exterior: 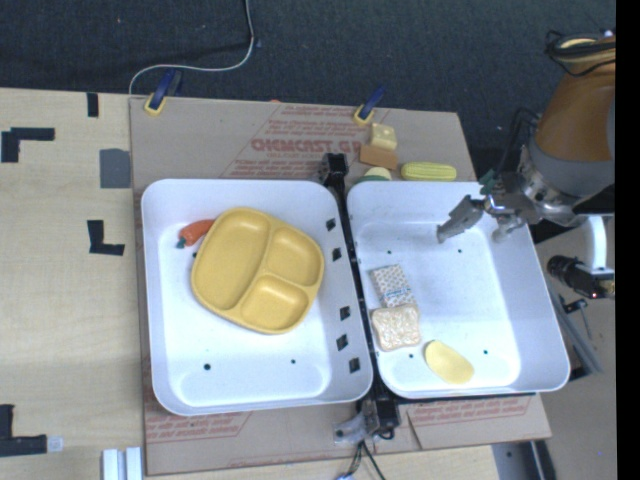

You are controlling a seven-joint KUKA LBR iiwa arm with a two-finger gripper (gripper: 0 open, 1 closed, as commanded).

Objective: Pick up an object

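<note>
Over the upper right part of the right-hand shallow white bin (520,298), the grey two-finger gripper (452,226) is hanging with its dark fingers reaching left and down toward bare floor; nothing is lying between them, though how far apart they are standing I cannot tell from this slant. The arm (580,128) is reaching in from the right, so it is probably pausing above the bin before picking a target. Any loose item could serve as the object, and the nearest candidates are sitting further down the same bin: a small speckled rectangular packet (392,285), a pale bumpy cracker-like square (396,327) just below it, and a smooth yellow oval piece (448,361) near the bottom wall. All three are lying flat and apart from the gripper, with open floor between, so nothing seems to be blocking a descent. Beyond the divider, the left white bin (170,368) is holding a yellow three-compartment plastic plate (258,269) with an orange carrot-like piece (195,231) tucked at its upper left edge. Outside the bins, on the cardboard, a tan block (379,151) and a yellow corn cob (428,171) are resting.
</note>
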